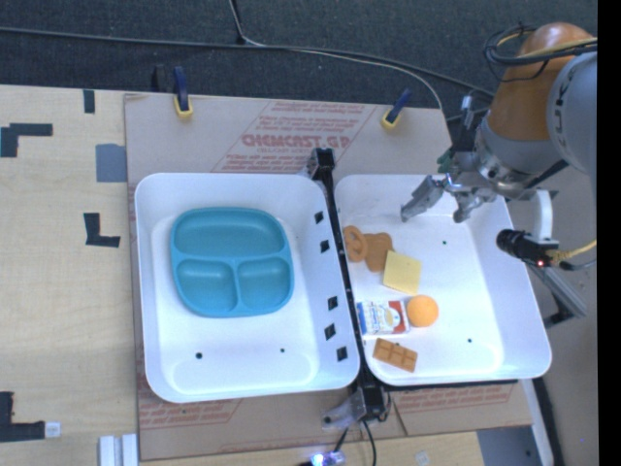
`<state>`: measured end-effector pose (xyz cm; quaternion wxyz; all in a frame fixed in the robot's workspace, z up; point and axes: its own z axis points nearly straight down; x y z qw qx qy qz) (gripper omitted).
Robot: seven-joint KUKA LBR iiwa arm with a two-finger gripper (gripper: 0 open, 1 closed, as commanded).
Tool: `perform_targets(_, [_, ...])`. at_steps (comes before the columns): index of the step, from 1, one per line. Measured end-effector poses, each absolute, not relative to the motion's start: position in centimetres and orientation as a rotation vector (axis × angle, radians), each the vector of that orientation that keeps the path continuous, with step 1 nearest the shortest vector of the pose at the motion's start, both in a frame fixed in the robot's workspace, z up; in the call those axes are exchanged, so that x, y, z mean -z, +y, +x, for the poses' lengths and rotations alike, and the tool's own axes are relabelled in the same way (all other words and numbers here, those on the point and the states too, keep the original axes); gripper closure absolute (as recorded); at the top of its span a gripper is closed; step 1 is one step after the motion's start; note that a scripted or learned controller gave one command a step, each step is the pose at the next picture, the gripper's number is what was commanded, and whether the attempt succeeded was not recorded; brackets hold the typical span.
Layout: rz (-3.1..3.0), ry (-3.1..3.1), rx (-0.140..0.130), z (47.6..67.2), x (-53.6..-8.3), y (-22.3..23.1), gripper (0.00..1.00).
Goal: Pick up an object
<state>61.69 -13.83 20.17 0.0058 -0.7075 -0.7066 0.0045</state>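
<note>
The right bin (505,348) holds several small items near its left side: a brown pretzel-like piece (365,245), a yellow cheese slice (402,272), an orange ball (421,311), a small red, white and blue carton (380,317) and a brown waffle-like bar (395,354). My gripper (441,205) hovers over the far part of the right bin, up and right of the pretzel. Its two grey fingers are spread apart with nothing between them.
The left bin (155,260) holds a blue divided plate (233,261). A black divider (335,270) runs between the bins. Yellow clamps (181,100) hold the cardboard base at the back. The arm's orange band (548,47) is at the upper right.
</note>
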Motion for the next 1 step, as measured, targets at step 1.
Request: perform_targets(1, [-2.219, -2.222, -0.002, 61.99, -20.90, -13.81, 0.00])
